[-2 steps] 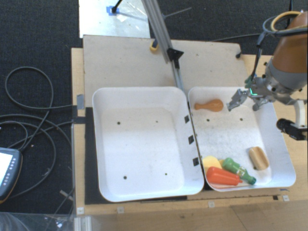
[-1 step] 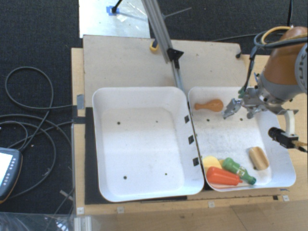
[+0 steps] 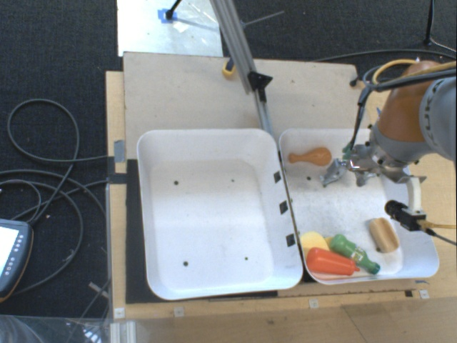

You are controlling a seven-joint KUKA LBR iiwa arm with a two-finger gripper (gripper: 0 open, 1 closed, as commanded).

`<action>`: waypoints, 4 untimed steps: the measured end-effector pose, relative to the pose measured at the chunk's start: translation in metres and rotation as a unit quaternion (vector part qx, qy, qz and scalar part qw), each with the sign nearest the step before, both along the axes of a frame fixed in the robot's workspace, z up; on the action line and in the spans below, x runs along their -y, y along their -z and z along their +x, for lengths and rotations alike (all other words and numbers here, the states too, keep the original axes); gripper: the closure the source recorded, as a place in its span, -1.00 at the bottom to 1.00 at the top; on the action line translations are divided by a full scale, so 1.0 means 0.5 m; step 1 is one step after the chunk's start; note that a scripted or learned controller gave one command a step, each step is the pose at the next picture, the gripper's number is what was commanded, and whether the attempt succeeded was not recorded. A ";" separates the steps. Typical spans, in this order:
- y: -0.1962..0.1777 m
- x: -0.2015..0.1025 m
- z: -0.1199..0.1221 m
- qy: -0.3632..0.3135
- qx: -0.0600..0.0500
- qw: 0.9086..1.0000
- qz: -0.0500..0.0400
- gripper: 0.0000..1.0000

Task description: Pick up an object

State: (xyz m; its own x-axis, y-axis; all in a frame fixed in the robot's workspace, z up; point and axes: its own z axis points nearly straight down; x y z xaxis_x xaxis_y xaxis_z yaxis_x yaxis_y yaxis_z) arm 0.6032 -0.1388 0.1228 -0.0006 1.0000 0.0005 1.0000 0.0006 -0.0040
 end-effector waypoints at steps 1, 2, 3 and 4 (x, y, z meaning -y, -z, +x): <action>0.068 -0.001 0.000 0.000 0.001 1.000 0.000 -1.00; 0.041 0.000 0.003 0.000 0.004 1.000 0.000 1.00; -0.050 -0.008 0.000 -0.002 0.005 1.000 -0.001 1.00; -0.159 -0.008 0.004 -0.002 0.006 1.000 -0.001 1.00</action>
